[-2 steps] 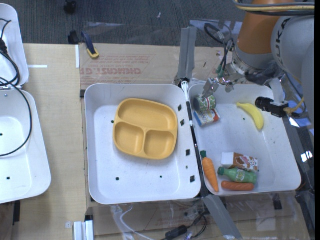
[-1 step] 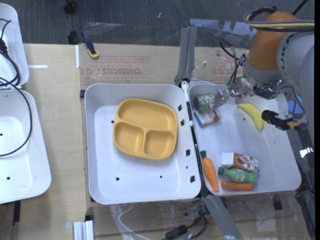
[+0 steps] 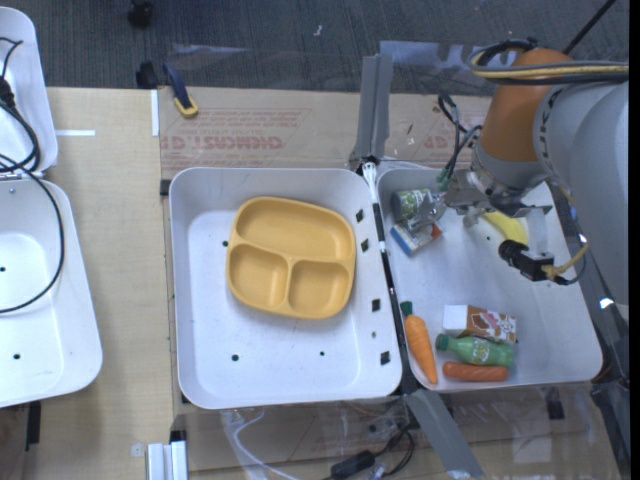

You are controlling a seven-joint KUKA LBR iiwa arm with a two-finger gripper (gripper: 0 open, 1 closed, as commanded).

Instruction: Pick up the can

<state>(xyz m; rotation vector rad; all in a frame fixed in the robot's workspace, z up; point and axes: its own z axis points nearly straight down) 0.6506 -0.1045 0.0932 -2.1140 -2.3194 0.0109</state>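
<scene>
The can (image 3: 408, 203), green and silver, lies on its side in the far left corner of the right bin (image 3: 560, 368). My gripper (image 3: 432, 218) reaches in from the right and sits low, right against the can's right side. Whether it touches the can I cannot tell. Just in front of the can and under the gripper lies a small blue and red packet (image 3: 410, 238). The grey arm with its orange band (image 3: 520, 118) hangs over the bin's far right part.
A yellow banana (image 3: 505, 226) lies under the wrist. At the bin's front are a carrot (image 3: 420, 343), a green bottle (image 3: 478, 350), a red sausage (image 3: 475, 372), a brown box (image 3: 492, 324) and a white block (image 3: 455, 317). The left bin (image 3: 200, 368) holds a yellow divided plate (image 3: 291, 256).
</scene>
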